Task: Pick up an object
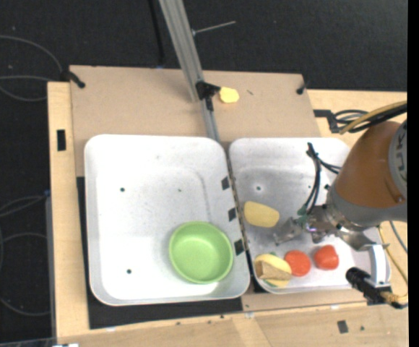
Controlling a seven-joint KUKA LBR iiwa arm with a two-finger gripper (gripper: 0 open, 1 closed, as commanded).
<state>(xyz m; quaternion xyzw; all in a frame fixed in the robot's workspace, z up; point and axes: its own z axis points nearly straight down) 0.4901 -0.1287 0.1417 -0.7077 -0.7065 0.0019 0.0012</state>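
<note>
Hand (pixel 296 226) hovering low inside right bin (pixel 282 157); you're not seeing enough to tell whether grip is wide or narrow. Yellow potato-shaped object (pixel 261 214) lying just left of hand. Red tomato (pixel 297 263) and red block (pixel 326 257) sitting just below hand, banana-like piece (pixel 274 270) below-left. Green bowl (pixel 201 251) resting well left, in left bin (pixel 123 165).
</note>
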